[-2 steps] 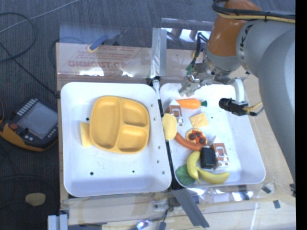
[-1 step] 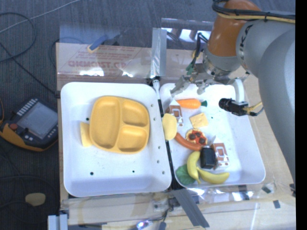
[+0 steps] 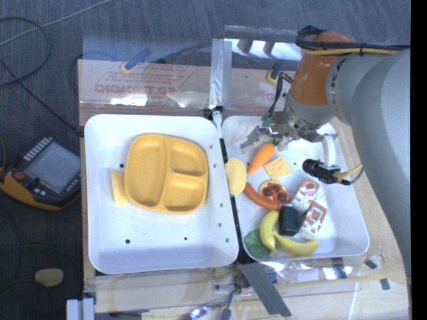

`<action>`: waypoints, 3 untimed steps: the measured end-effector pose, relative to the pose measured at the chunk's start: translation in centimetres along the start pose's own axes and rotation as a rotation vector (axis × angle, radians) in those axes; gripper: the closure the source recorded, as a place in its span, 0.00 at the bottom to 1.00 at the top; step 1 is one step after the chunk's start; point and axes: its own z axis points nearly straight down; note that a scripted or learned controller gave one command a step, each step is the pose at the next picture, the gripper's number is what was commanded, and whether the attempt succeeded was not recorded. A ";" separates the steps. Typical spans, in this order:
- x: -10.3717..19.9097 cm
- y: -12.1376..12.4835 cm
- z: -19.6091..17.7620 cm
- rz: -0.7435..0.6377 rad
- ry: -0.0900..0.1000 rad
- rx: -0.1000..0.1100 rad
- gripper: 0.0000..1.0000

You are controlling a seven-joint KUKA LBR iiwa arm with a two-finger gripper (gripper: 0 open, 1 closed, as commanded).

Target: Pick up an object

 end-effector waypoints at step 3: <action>-4.4 -5.1 1.5 0.030 -0.002 -0.006 1.00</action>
